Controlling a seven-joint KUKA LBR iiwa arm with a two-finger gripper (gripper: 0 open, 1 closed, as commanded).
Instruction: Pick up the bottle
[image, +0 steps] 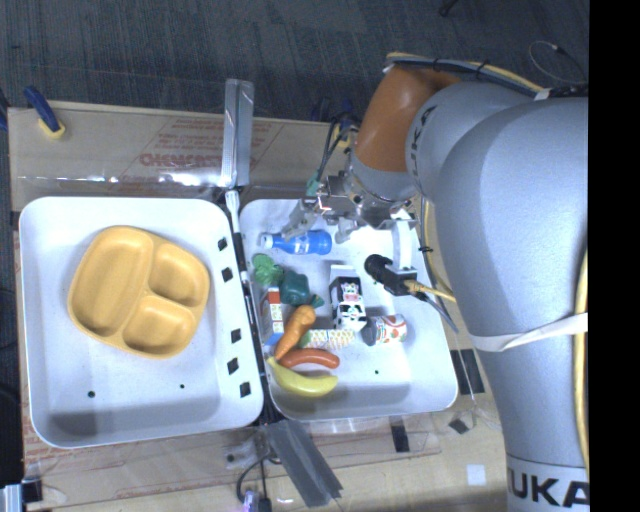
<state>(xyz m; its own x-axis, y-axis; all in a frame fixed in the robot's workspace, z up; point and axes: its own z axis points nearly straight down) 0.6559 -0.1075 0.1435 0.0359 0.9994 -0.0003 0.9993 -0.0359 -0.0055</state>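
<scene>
The grey arm (500, 200) reaches in from the right, and its orange band sits above the far end of the right bin (425, 375). The end effector (325, 210) hangs over the far left corner of that bin. From this slanted view it cannot be told how far open it is, or whether it has hold of anything.

The bottle (302, 243) is blue with a white cap. It lies on its side on the bin floor just below the end effector in the view, with its cap pointing toward the wall between the two bins. Whether the two touch cannot be told.

Nearer the camera in the same bin, a green toy (272, 272) lies just beside the bottle. Next come a carrot (297, 328), a red sausage (312, 359) and a banana (305, 381), packed close together along the left wall. A black and white carton (348, 298) stands near the middle, with a small cup (392, 328) to its right.

The left bin (50, 380) holds a yellow divided plate (138, 290), well apart from the bottle. Both bins rest on the desk (120, 140).
</scene>
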